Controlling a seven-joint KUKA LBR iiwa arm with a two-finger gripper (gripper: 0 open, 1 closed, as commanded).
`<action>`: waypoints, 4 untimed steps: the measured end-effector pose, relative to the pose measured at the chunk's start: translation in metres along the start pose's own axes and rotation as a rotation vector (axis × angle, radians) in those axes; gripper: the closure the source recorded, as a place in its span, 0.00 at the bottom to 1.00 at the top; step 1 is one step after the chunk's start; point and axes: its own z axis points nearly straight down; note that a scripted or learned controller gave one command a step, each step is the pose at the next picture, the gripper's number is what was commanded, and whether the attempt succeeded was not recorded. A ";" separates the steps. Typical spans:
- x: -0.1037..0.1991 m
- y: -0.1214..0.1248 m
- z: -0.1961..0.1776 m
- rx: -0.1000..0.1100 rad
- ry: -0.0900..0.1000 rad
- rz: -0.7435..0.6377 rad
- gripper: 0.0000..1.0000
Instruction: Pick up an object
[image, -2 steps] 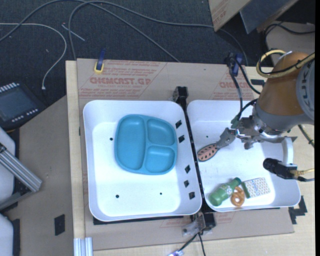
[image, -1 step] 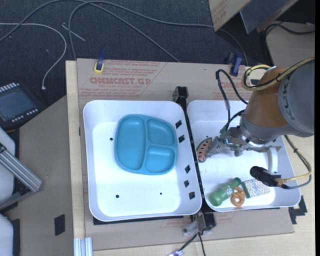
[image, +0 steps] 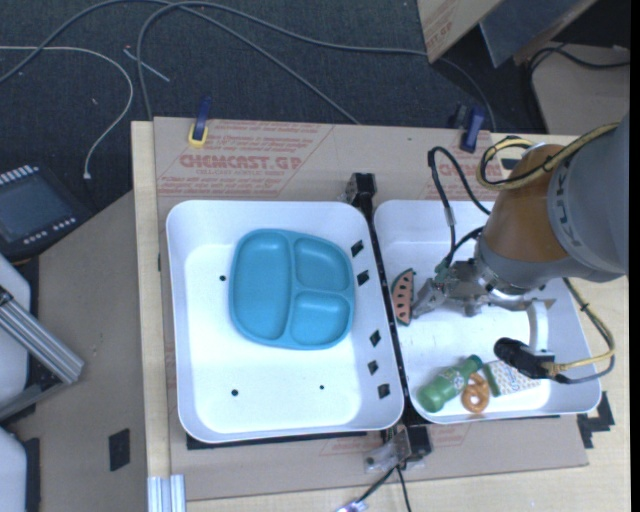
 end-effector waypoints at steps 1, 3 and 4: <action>0.001 0.001 -0.012 -0.003 0.001 0.000 1.00; 0.000 0.011 -0.138 -0.012 -0.001 -0.003 1.00; 0.000 0.011 -0.151 -0.006 0.000 -0.002 1.00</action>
